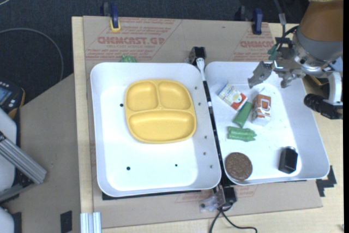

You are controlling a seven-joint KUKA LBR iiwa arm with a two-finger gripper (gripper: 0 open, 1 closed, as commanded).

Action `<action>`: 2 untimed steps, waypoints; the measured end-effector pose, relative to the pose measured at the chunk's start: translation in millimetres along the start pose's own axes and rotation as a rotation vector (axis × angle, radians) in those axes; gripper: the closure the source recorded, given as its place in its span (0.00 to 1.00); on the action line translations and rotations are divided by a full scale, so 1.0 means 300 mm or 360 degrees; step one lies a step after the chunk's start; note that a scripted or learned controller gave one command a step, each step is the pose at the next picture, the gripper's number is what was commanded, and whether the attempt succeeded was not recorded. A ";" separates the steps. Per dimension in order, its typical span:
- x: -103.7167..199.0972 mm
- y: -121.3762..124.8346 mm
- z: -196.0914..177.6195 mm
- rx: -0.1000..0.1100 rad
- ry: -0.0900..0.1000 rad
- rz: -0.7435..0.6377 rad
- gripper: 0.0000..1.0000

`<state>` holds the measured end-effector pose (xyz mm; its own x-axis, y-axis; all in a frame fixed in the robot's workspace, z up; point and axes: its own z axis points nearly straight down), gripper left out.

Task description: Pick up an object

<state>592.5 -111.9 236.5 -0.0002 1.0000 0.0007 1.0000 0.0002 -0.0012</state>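
The gripper (272,76) hangs spread wide and holding nothing; the small carton (263,108) just below it waits, nothing lifted yet.

One fixed camera looks down at a slant on the counter (163,35) from above, far enough to take in both bins (109,133); the arm (322,13) enters at 2 o'clock.
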 end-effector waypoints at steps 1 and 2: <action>-0.074 -0.107 0.402 0.0020 0.0002 0.0006 0.00; 0.012 -0.015 0.443 -0.0037 -0.0017 0.0006 0.00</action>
<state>588.0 -108.2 103.7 0.0037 0.9999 -0.0098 0.9998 -0.0035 0.0219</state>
